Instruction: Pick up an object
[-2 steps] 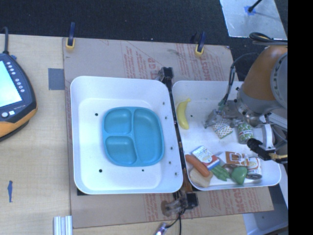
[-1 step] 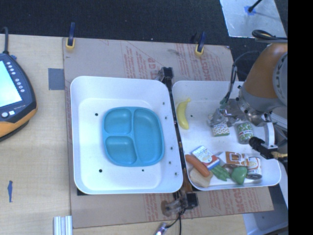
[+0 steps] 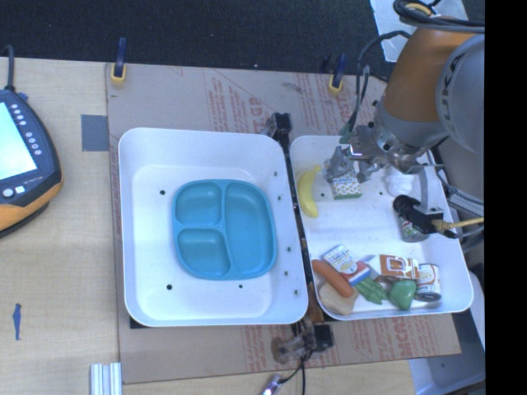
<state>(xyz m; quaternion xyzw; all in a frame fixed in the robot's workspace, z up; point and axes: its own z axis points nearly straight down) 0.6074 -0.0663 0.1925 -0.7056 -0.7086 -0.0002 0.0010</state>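
Across two white bins [image 3: 132,220], one blue plate [image 3: 224,227]; claw [image 3: 346,171], grip state unclear.

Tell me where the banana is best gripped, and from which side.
Probably across the middle of the banana, from straight above, fingers closing left-right. It lies flat and lengthwise against the right bin's left wall, so the wall-side finger has little room.

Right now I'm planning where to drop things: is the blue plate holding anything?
Empty. All three sections of the blue plate show bare blue; the toy food sits in the right bin.
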